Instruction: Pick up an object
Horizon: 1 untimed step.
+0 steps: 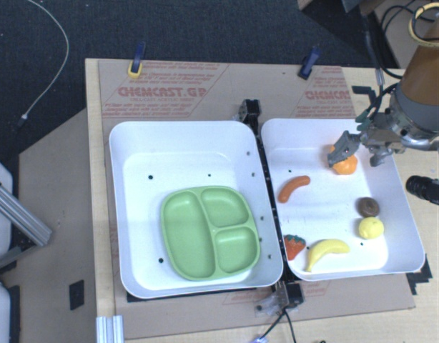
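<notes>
The hand (pixel 346 151) hangs over the orange fruit (pixel 344 166) in the right bin (pixel 391 259); I cannot tell its grip. A sausage (pixel 293 188) lies nearby.

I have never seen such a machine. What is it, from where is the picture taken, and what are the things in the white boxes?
The camera looks down at a slant on a bench with two shallow white bins. A grey robot arm with an orange band reaches in from the right. Its tool hangs just above an orange fruit in the right bin; I cannot tell if it grips anything. That bin also holds a sausage, a brown ball, a lemon, a banana and a strawberry. The left bin holds a green divided plate.
</notes>
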Tool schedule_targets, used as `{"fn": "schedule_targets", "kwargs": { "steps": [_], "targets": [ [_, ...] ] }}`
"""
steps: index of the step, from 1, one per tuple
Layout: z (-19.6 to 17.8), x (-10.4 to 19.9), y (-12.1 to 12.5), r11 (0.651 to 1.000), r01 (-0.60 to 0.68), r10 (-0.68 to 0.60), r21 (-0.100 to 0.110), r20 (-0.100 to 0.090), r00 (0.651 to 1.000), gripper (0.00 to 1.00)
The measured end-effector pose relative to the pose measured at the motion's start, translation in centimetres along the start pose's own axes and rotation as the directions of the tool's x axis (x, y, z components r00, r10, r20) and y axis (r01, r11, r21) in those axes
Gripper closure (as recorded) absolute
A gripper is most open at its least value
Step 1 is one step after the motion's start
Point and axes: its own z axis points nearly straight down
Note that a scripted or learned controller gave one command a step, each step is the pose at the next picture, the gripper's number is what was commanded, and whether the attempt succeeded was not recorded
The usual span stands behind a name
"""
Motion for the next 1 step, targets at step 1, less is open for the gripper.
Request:
{"fn": "schedule_targets", "kwargs": {
  "steps": [1],
  "targets": [
    [-0.6,0.02,0.2,1.0,0.003,-0.003,-0.012,0.002,1.0,0.0]
  ]
}}
